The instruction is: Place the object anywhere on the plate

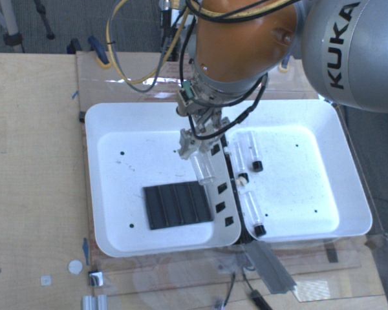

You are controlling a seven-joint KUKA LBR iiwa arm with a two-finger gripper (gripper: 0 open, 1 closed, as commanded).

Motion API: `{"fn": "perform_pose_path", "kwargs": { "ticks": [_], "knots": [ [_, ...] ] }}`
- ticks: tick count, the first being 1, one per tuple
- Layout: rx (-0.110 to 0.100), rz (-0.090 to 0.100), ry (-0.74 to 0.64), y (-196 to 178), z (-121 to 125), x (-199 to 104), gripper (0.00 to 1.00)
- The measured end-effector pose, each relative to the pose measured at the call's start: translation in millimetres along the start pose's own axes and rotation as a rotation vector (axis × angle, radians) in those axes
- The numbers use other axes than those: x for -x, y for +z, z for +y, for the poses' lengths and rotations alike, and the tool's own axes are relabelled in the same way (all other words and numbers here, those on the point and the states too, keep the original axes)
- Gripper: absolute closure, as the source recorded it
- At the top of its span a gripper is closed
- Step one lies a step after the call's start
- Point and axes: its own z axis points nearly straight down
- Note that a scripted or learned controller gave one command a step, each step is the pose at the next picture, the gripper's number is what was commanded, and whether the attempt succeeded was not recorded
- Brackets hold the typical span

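A dark ribbed rectangular plate [178, 205] lies flat in the left bin [110, 173], toward its front. My gripper [197, 155] hangs over the left bin's right side, just behind the plate's far right corner and close to the divider between the bins. Two clear tube-like objects with black ends lie in the right bin [310, 173] beside the divider. One [248, 148] is farther back, the other [251, 210] nearer the front. I see nothing clearly between the gripper's tips.
Several small black tabs [221, 188] run along the divider between the bins. The orange wrist band and cables [246, 24] loom over the back of both bins. A wooden bench top [32, 173] lies to the left, with small bits near its front edge.
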Motion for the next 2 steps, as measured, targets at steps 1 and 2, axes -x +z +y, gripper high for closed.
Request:
{"fn": "perform_pose_path", "kwargs": {
  "ticks": [1,2],
  "knots": [
    [0.008,0.001,-0.111,47.5,19.1,-15.2,1.0],
    [0.001,0.001,-0.186,-3.1,24.8,-68.1,1.0]
  ]
}}
